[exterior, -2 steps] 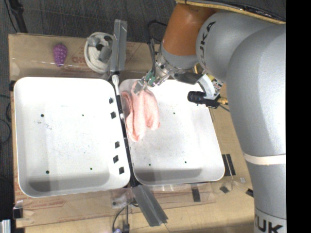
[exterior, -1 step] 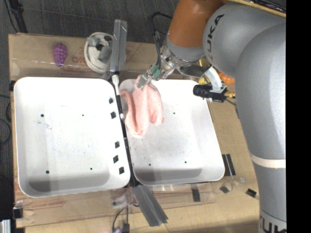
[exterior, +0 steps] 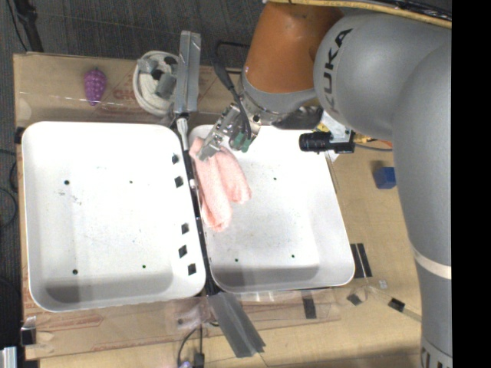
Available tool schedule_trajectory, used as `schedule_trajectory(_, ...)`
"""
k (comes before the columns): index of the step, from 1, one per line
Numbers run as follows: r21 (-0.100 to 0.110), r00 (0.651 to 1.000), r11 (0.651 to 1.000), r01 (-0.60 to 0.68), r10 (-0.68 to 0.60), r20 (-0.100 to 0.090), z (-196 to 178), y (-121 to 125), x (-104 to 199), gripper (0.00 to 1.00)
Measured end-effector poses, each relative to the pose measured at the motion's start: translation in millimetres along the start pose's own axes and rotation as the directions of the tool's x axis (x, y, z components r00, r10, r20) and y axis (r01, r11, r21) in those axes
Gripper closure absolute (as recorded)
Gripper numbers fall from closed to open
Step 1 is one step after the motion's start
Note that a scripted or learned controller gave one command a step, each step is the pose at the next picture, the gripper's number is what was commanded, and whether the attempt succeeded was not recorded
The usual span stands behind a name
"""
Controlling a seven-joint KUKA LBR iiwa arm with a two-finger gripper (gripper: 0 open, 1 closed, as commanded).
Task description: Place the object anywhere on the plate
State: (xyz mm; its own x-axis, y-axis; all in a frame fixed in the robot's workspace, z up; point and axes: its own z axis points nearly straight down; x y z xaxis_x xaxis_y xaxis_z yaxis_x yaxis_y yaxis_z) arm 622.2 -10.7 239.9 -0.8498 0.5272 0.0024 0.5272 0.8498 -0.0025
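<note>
A soft pink object (exterior: 219, 188), like a folded cloth or glove, lies lengthwise in the right bin (exterior: 307, 228), close against that bin's left wall. My gripper (exterior: 217, 142) is at the object's upper end, at the bin's far left corner, and its tip meets the pink material there. The arm's orange band and grey wrist loom over the bin's far edge and hide the part behind them.
The left bin (exterior: 100, 213) lies beside the right one, with black clips along the shared wall (exterior: 186, 221). On the bench behind are a purple grape-like toy (exterior: 94, 85) and a white round holder (exterior: 156, 79). A small blue item (exterior: 385, 177) sits right of the bins.
</note>
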Motion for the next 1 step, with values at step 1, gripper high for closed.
schedule_trajectory(1, 0.0, 0.919, 0.919, 0.394, -0.394, 0.0, 9.7, 11.0, 49.8, 1.0)
